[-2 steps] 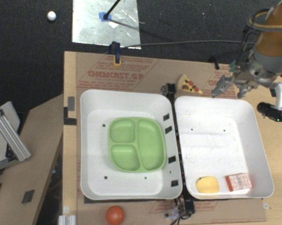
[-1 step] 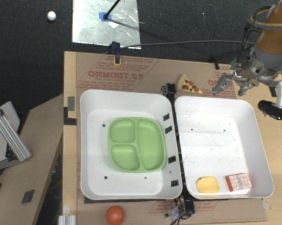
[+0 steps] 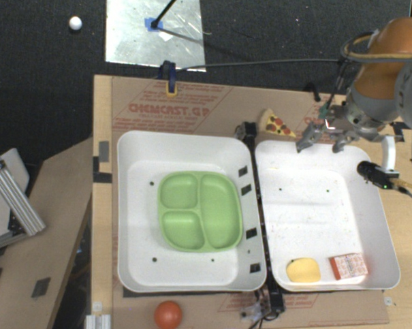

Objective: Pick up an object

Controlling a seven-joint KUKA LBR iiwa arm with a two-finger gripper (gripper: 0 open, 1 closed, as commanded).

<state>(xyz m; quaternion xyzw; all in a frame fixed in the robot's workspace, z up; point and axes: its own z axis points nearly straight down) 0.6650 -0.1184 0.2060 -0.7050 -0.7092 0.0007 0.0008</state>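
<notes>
Overhead, the gripper (image 3: 322, 141) hung above the far edge of the right bin (image 3: 368, 201), fingers spread apart with nothing between them. Grey arm (image 3: 380, 79) with orange band came in from the far right. Right bin held a yellow object (image 3: 303, 269) and a small red-and-white box (image 3: 348, 266), both at its near edge, just beside each other, well apart from the gripper. Left bin (image 3: 136, 191) held a green divided tray (image 3: 200, 211) in the middle. A pizza-slice toy (image 3: 276, 124) lay on the bench just beyond the bins. An orange ball (image 3: 168, 315) sat on the bench near the left bin's near edge.
</notes>
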